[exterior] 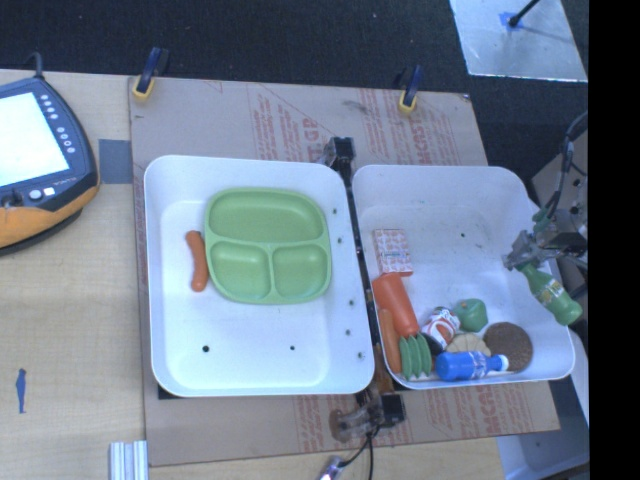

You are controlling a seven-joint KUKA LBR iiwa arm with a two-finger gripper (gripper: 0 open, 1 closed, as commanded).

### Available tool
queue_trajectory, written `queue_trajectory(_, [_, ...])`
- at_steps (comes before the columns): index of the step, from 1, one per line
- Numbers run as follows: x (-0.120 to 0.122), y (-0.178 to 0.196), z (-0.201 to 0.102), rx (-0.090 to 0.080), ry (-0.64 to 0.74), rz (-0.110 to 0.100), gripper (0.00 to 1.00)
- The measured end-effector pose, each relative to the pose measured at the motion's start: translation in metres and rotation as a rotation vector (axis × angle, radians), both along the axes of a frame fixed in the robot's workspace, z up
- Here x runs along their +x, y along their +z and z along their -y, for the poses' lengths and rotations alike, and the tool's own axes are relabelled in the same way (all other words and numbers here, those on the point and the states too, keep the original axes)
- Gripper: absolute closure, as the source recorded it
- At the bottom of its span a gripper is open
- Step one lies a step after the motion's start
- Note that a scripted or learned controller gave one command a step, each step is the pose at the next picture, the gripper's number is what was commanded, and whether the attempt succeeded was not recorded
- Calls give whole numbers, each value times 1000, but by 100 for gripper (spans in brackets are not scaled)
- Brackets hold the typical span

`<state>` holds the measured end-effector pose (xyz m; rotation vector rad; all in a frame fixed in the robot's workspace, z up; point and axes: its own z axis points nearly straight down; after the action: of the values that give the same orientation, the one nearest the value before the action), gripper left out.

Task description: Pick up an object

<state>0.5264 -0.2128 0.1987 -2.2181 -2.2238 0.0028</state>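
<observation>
Where the right bin (500, 183) ends, gripper (535, 251) hovers.

Arm (572, 198): mostly cut off at the right edge.
Gripper (528, 253): fingers too small to read.
Pendant (35, 163): cropped at left.
Heap (450, 343): items overlap, partly hidden.

At the right edge of the frame the arm's end (545, 243) shows as grey metal parts, small and angular. A thin dark cable (570, 153) curves above it.
</observation>
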Motion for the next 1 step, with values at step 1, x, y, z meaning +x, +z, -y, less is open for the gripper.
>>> queue_trajectory(1, [31,28,-65,2,2,-1,100])
